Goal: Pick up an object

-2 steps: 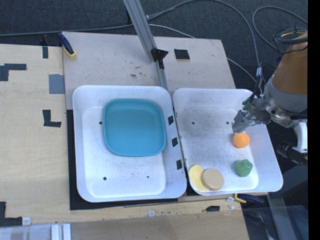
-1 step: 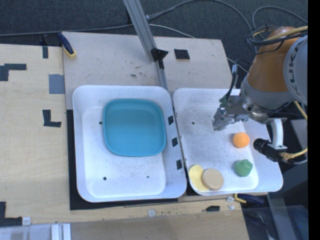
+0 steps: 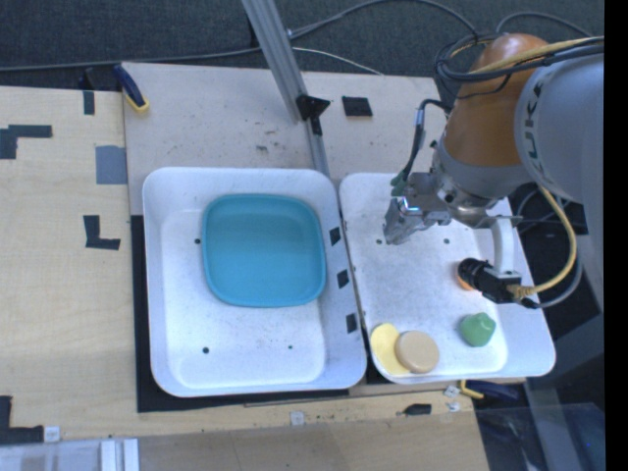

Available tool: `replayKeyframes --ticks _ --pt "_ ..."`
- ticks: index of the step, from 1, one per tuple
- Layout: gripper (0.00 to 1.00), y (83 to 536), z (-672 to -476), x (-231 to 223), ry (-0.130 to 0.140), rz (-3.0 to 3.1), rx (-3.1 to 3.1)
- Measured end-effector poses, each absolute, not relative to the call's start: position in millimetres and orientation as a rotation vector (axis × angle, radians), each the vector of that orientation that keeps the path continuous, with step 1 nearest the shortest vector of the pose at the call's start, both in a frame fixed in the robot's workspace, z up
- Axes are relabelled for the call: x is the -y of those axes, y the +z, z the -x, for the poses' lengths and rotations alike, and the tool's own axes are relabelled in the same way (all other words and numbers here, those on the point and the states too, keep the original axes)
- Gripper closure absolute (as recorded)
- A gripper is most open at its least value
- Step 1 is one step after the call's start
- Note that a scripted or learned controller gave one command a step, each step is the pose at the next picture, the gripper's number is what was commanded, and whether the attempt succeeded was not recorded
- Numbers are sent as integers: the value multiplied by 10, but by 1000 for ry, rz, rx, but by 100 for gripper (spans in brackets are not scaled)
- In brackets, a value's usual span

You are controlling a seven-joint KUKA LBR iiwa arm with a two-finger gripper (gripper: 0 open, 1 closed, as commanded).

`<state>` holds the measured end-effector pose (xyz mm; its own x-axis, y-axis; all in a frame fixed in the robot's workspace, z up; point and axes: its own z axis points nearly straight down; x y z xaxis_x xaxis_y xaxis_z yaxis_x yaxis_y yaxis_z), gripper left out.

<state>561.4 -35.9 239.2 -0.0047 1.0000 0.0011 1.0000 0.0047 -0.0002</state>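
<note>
green object (image 3: 478, 330) | right bin (image 3: 442, 273) | blue plate (image 3: 263, 249) left bin (image 3: 167, 263) | tool (image 3: 400, 226) state unclear

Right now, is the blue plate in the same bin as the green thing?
No, the blue plate lies in the left bin, while the green thing sits in the right bin.

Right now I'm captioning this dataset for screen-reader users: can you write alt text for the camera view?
A grey and orange robot arm reaches from the right, its gripper over the far part of the right white bin, which holds a green object, a tan disc on a yellow piece and a small orange item. The left bin holds a blue plate.
</note>
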Motion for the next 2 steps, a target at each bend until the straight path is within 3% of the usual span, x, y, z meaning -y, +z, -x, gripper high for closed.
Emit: replayKeyframes --ticks 2 --pt "100 2286 -6053 -608 2 2217 2224"
